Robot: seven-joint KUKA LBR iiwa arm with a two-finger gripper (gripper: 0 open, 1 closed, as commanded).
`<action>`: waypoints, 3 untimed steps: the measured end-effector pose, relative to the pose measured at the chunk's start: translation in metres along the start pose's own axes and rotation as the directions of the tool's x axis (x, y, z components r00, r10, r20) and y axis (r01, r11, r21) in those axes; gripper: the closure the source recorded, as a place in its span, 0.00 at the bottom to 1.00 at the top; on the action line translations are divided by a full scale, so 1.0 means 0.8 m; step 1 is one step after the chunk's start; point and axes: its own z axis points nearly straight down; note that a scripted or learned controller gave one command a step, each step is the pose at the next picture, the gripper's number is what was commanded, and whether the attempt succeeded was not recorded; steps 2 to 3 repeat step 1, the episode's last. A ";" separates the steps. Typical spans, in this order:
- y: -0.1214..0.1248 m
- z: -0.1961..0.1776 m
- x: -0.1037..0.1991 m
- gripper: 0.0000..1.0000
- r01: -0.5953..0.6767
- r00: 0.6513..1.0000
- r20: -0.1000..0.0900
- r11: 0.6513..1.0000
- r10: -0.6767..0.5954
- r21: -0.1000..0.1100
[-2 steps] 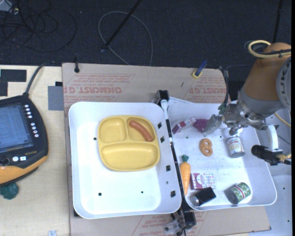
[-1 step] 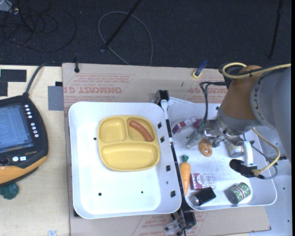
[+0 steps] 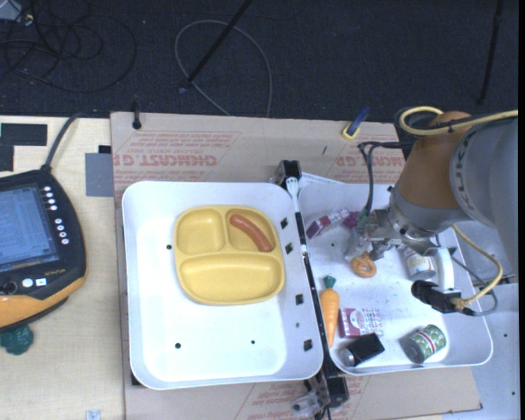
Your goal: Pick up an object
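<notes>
1. Nearest the camera, along the front wall of the right white bin (image 3: 481,344), lie a small black block (image 3: 364,349), a green and silver tin can on its side (image 3: 423,342) and a flat purple and white packet (image 3: 361,322).
2. An orange toy carrot with a green top (image 3: 330,311) lies lengthwise just beside the divider between the two bins, near the packet.
3. The left white bin (image 3: 149,322) holds a yellow plastic plate with three compartments (image 3: 229,255); a reddish-brown toy sausage (image 3: 251,232) lies slantwise in its upper right compartment.
4. Further in, a small tan, ring-shaped pastry (image 3: 363,266) sits on the floor of the right bin, roughly at its middle.
5. The gripper (image 3: 370,240) is low over the bin, just above that pastry and very close to it. How far its jaws are apart cannot be made out, and nothing can be seen held in it.
6. A slim purple and white tube (image 3: 329,223) lies to the gripper's left, near the divider.
7. The grey arm with its orange band (image 3: 459,178) comes in from the right, over the far right part of the bin.
8. To the far left, off the cardboard sheet, rests a grey and orange control pendant with a lit screen (image 3: 22,243).
</notes>
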 end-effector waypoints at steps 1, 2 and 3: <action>-0.042 -0.111 0.101 1.00 0.006 1.000 0.002 1.000 -0.006 0.001; -0.042 -0.111 0.101 1.00 0.006 1.000 0.002 1.000 -0.006 0.001; -0.042 -0.111 0.101 1.00 0.006 1.000 0.002 1.000 -0.006 0.001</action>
